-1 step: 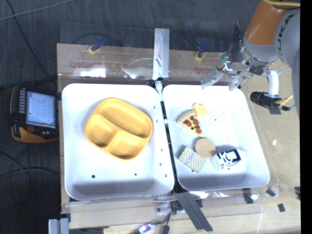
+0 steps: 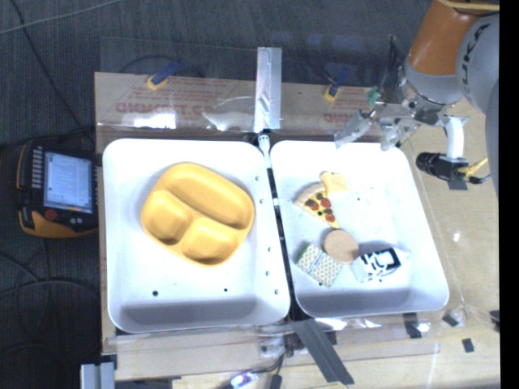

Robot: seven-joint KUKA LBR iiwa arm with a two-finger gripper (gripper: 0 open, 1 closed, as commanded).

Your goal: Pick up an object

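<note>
So we've got the tool hanging over the back rim of the right bin, and honestly we can't tell how it's set. Nothing's in it. Our pizza slice, brown disc, checkered piece and black-white item lie in that bin. Yellow tray sits in the left bin.
</note>
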